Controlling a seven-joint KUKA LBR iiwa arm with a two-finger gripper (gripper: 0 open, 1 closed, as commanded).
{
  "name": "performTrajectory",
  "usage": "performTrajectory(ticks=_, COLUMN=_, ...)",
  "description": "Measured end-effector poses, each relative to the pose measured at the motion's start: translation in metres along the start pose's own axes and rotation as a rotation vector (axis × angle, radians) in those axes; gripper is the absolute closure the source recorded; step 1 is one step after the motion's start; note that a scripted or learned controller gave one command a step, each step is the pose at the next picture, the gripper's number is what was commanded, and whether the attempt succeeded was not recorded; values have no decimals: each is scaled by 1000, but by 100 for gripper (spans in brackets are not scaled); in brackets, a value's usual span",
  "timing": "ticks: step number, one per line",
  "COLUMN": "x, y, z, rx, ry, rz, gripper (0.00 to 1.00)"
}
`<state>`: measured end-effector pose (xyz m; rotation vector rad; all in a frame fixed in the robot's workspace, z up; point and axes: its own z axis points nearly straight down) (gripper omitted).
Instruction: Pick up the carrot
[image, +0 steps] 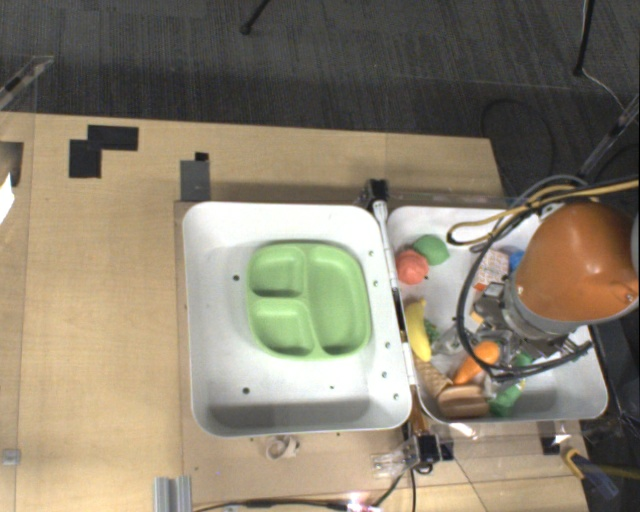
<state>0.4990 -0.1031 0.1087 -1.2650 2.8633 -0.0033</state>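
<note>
The orange carrot (470, 371) lies in the right bin (590, 400), near its front, tilted with one end up toward the arm. My gripper (497, 348) hangs straight down over the carrot's upper end, under the arm's big orange band (578, 262). The wrist and cables hide the gripper's tip, and I cannot tell whether it touches the carrot.
Around the carrot lie a yellow banana (417, 331), a brown bread roll (462, 401) and a green piece (506, 397). A red fruit (411, 266) and a green item (432, 247) sit at the back. The left bin (215, 330) holds a green divided plate (305, 298).
</note>
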Motion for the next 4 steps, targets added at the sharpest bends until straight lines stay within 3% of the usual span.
performTrajectory(ticks=1, x=-10, y=-1, z=17, rx=7, ry=-4, rz=327, gripper=0)
performTrajectory(ticks=2, x=14, y=-17, z=18, rx=7, ry=-4, rz=-25, gripper=0)
performTrajectory(ticks=3, x=10, y=-20, z=5, rx=16, ry=-11, rz=-25, gripper=100)
performTrajectory(ticks=4, x=11, y=-20, z=6, rx=15, ry=-11, rz=-25, gripper=0)
